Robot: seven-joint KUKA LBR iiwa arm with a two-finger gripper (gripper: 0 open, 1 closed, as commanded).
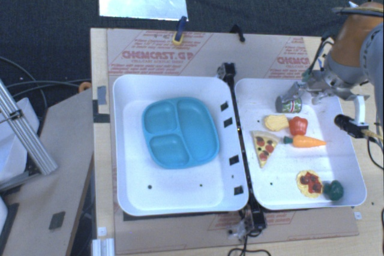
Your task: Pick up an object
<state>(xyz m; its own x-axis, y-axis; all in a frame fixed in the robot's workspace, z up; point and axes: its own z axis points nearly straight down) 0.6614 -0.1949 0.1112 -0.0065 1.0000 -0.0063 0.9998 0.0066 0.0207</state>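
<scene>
camera view | step: reaching, nothing lifted | gripper (295, 95) low in right bin (348, 156), at the can (291, 106); jaws: cannot tell | can lies near the bin's back, just above the potato (276, 123) and tomato (298, 126) | next: close on can, lift straight up

arm (354, 51): grey casing | orange band above wrist | black cable alongside
</scene>
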